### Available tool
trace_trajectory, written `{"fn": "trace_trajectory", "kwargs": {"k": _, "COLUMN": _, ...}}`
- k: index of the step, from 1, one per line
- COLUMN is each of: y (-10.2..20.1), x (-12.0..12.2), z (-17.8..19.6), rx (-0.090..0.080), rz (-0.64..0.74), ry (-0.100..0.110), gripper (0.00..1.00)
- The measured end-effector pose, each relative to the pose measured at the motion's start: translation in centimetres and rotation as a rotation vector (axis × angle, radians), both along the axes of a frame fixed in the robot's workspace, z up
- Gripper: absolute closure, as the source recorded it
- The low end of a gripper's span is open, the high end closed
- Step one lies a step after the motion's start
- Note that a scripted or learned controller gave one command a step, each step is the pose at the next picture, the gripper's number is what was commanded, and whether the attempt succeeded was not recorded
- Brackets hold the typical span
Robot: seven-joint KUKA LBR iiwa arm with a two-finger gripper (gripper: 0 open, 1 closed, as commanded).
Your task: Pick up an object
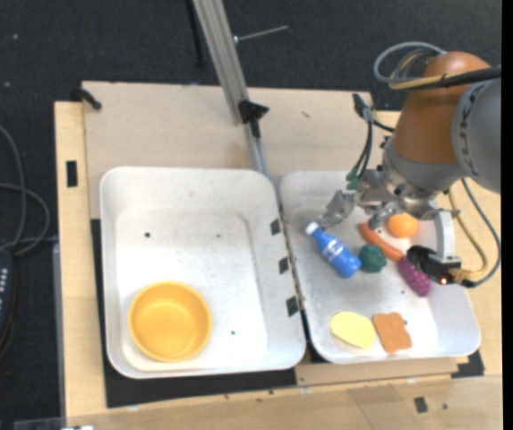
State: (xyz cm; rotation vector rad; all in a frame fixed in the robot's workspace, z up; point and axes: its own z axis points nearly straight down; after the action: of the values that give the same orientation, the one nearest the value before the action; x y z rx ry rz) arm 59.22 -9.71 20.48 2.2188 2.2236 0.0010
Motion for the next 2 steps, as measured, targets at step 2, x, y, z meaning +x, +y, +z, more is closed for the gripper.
{"fn": "trace_trajectory", "kwargs": {"k": 2, "y": -0.1, "x": 0.6, "z": -5.8, "rx": -0.001, "rz": -0.004, "ry": 0.002, "gripper": 0.0}}
